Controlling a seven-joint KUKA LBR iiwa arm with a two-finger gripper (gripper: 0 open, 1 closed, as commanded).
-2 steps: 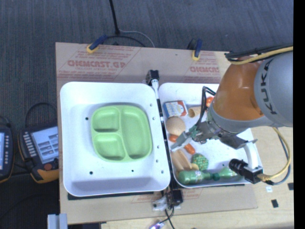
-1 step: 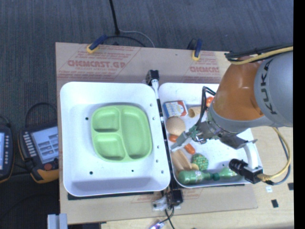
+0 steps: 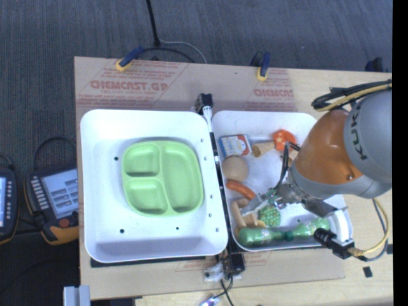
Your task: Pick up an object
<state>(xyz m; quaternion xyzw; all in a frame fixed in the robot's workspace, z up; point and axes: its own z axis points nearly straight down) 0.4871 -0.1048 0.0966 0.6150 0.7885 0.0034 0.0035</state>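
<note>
Dark grey carpet (image 3: pixel 76 18) covers the floor. The bench (image 3: pixel 191 75) is topped with printed brown board, clamped at its far edge. A black cable (image 3: pixel 150 11) crosses the carpet.

camera: fixed overhead | faces down, slanted | mid-range | covers both bins (image 3: pixel 95 171)

Glossy green plastic tray (image 3: pixel 160 176), matt cardboard bench top (image 3: pixel 191 85)

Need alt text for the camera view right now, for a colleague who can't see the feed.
The grey and orange arm reaches from the right into the right bin, its gripper low over a green bumpy ball among small toys. The left bin holds a green divided plate.
</note>
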